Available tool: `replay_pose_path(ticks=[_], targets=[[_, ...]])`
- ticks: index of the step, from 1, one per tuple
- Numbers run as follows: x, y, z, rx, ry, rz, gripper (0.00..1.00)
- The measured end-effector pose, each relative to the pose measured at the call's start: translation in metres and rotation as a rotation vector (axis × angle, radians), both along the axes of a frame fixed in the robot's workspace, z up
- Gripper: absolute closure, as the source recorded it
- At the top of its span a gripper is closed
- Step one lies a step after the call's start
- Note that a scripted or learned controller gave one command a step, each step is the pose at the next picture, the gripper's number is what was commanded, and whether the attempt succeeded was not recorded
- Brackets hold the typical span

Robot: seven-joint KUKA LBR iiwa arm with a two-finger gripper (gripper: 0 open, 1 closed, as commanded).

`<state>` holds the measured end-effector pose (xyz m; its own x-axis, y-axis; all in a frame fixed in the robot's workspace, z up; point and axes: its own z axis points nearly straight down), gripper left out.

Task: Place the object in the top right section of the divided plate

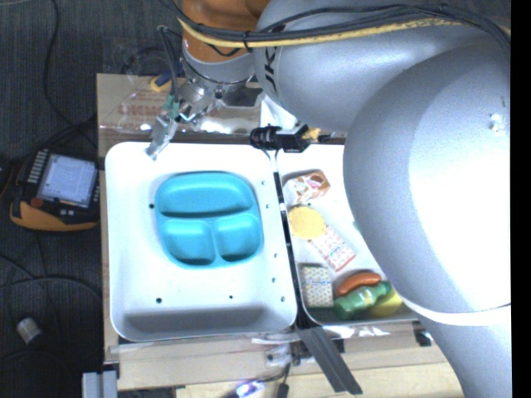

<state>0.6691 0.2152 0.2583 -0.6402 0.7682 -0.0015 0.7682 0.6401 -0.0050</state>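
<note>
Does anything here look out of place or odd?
Nothing is spilled or damaged. The blue divided plate sits flat in the left bin; the tool hangs over that bin's far-left corner, away from the items in the right bin.

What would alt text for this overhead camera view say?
A large grey robot arm reaches over two white bins, its gripper above the left bin's far corner. That bin holds a blue divided plate; the right bin holds small toy foods.

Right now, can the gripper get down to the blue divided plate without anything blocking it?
Probably yes. The gripper hovers by the left bin's far corner, and the blue divided plate lies open below with nothing on it; the other items sit in the right bin.
</note>
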Motion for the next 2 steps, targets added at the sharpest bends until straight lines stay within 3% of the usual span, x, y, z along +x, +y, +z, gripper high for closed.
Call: replay_pose_path(ticks=[1, 2], targets=[[-0.009, 0.011, -0.086, 0.002, 0.002, 0.231, 0.0], [-0.015, 0.014, -0.127, 0.004, 0.002, 0.565, 0.0]])
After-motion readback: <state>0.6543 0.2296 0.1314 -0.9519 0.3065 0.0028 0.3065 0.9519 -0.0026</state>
